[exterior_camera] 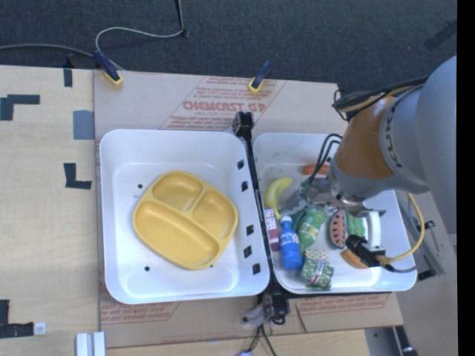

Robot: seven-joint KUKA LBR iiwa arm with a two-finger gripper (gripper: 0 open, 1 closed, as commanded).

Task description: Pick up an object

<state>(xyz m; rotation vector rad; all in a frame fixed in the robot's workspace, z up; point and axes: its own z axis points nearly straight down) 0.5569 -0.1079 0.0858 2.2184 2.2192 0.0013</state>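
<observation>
One fixed cam above bench point(44, 199), angled down on both bins point(111, 221); arm point(401, 139) enters from right

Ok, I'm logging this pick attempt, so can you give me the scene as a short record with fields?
left bin: yellow divided plate
right bin: banana, blue bottle, green packet, green can, watermelon slice
arm: reaches in from the right, over the right bin
hand: low among the right bin's items, beside the banana
held: nothing seen

a glossy yellow plastic tray point(185, 219) lies in a smooth white plastic bin point(119, 221) on matt brown cardboard point(148, 106).
</observation>
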